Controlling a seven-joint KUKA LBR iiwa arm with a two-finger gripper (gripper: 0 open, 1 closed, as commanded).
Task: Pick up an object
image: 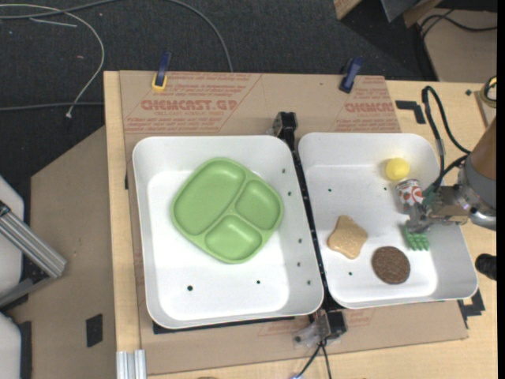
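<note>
In the camera view, we see the gripper (426, 212) low over the right bin (347, 287), at frame right; whether it is open or closed we cannot tell. Just beside it lie a small printed can (408, 192) and a green toothed piece (418, 240). A yellow ball (396, 168), tan biscuit (347, 237) and brown ridged disc (390, 264) lie nearby. A smooth green divided plate (227, 209) occupies the left bin (158, 290).

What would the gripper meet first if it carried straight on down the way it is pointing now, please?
Probably the green object: the gripper hangs over the right bin with that object directly beneath its tip. The red and white can sits beside it. Depth is unclear from this slanted view.
</note>
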